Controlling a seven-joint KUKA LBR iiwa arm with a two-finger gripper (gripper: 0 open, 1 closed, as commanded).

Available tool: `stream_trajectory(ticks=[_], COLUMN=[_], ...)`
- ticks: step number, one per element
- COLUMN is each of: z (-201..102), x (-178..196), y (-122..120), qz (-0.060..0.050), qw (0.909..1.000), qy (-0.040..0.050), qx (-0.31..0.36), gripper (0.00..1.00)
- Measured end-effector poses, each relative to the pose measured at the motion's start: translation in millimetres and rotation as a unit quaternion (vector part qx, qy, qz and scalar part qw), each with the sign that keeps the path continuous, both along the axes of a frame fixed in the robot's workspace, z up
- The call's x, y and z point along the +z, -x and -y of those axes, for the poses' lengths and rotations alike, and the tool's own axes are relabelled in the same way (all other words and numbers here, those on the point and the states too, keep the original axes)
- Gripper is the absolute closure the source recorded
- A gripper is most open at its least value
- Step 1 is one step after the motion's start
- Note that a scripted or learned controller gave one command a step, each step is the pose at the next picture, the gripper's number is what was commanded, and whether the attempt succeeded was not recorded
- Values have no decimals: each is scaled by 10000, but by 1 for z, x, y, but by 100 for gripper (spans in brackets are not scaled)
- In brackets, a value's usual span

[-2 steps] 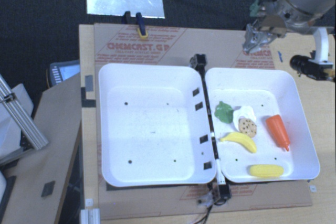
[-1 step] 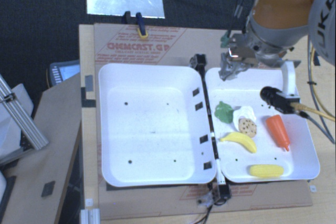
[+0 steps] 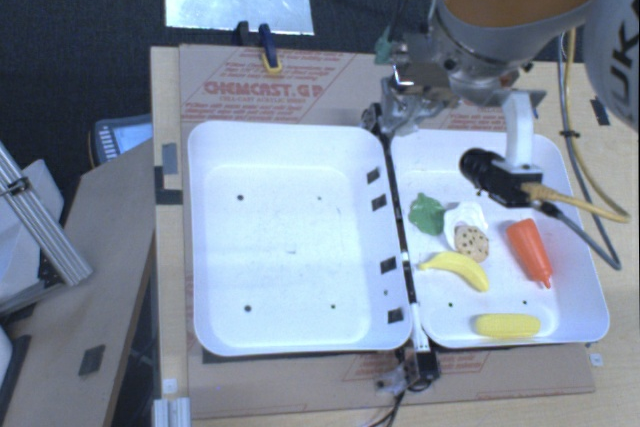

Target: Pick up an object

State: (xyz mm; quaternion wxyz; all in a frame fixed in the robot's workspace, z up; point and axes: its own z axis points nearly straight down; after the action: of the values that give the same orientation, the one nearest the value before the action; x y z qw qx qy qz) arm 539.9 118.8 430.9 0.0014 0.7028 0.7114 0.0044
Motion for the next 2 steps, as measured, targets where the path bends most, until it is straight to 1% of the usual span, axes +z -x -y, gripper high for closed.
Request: stream_trajectory(ticks=[1,2], z=[5,5], x=[-4,7], y=[-1,-2], qz=[-27,-17], qw=[10000,10000], qy=[17,15], qx=[-44,-24], gripper=[0,100])
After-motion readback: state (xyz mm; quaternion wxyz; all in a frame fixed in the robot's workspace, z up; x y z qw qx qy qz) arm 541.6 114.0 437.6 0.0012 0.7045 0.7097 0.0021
